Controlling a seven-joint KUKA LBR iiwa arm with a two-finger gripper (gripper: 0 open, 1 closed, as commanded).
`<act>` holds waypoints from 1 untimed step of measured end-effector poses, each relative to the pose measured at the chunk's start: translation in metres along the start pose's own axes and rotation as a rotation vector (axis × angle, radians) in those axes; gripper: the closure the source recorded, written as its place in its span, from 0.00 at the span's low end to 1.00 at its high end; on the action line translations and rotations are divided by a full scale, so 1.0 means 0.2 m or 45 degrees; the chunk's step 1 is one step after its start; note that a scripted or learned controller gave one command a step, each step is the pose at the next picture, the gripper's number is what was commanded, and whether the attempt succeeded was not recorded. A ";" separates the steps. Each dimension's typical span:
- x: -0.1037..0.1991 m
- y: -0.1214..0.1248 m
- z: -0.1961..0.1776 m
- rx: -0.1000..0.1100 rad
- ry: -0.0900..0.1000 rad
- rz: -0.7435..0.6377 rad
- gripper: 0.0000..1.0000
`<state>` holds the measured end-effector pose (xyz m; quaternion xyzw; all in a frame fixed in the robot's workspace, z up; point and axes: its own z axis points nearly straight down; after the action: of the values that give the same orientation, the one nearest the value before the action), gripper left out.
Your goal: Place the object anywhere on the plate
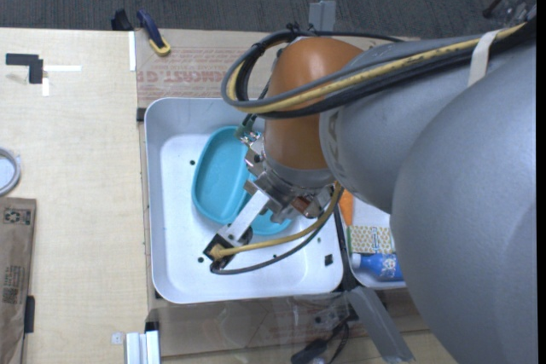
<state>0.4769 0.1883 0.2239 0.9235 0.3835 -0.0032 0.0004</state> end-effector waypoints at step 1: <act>0.00 0.00 0.00 0.000 0.001 0.000 0.00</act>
<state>0.4771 0.1881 0.2242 0.9236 0.3834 -0.0029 0.0003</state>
